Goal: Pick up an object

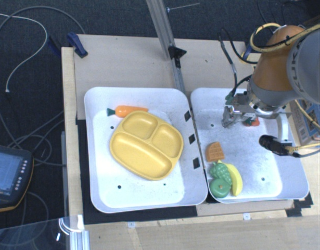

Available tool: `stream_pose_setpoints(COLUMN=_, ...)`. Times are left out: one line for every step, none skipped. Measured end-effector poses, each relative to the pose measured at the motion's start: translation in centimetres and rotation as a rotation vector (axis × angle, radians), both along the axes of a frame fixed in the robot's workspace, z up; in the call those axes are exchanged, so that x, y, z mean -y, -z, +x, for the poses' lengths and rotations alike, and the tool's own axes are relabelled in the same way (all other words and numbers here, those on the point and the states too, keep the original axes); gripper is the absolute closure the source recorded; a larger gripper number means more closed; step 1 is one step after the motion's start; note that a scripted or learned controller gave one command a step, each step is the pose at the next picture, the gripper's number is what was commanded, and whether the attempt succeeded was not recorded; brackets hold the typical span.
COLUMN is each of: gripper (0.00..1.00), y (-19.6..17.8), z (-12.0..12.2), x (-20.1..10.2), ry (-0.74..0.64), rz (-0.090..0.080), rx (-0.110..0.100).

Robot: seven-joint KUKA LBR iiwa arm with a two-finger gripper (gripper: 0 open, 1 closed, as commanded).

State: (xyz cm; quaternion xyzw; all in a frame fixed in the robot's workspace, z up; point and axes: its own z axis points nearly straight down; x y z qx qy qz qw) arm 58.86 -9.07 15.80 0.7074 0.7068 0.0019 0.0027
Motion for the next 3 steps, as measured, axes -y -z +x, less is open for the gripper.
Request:
stream_pose_setpoints(gripper=1.00, y=-6.4, z=0.6, x=-0.1, ry=-0.002, rz=0.000, rx=0.002)
stream_pose_setpoints(gripper=1.00, y=-11.1, z=0.7, x=-0.1, ry=-0.002, rz=0.000, rx=0.001)
stream_pose_setpoints(gripper=1.00, y=-9.2, z=1.8, x=-5.2, ry=-0.007, rz=0.003, rx=-0.009)
